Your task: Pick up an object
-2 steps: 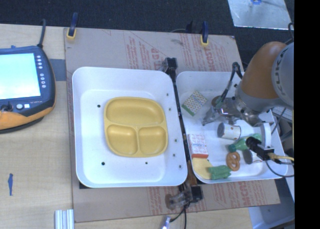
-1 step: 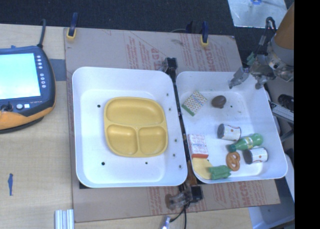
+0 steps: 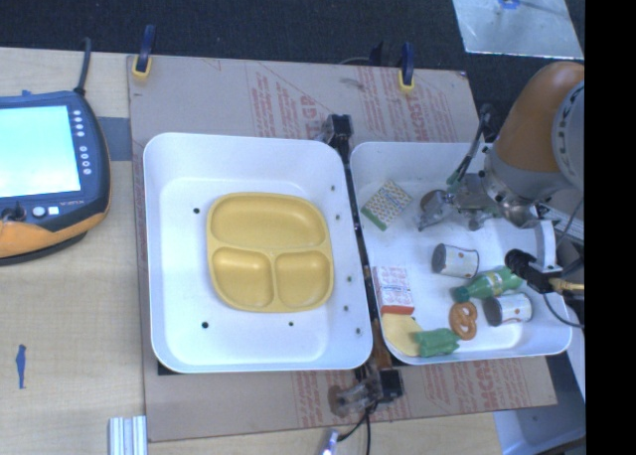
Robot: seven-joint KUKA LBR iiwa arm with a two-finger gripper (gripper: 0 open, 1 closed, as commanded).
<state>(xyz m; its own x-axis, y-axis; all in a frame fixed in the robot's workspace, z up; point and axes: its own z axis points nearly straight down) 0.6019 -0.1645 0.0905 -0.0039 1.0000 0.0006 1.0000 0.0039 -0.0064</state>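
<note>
My gripper [image 3: 435,210] hangs low over the back of the right bin [image 3: 556,349], with the grey arm and its orange band [image 3: 537,110] reaching in from the right. A green-and-white checked packet [image 3: 387,203] lies just left of it. A grey cup [image 3: 455,260] lies on its side just in front of it. Further forward are a red-and-white carton [image 3: 395,287], a green bottle [image 3: 487,284], a pretzel [image 3: 463,319] and a small white can [image 3: 508,309]. A yellow piece [image 3: 396,329] and a green piece [image 3: 434,343] lie at the front edge.
The left bin [image 3: 169,244] holds a yellow divided plate [image 3: 269,249]. A tablet controller [image 3: 45,160] rests on the bench at far left. Clamps [image 3: 405,64] pin the cardboard sheet at the back. Cables [image 3: 566,289] trail along the right bin's right side.
</note>
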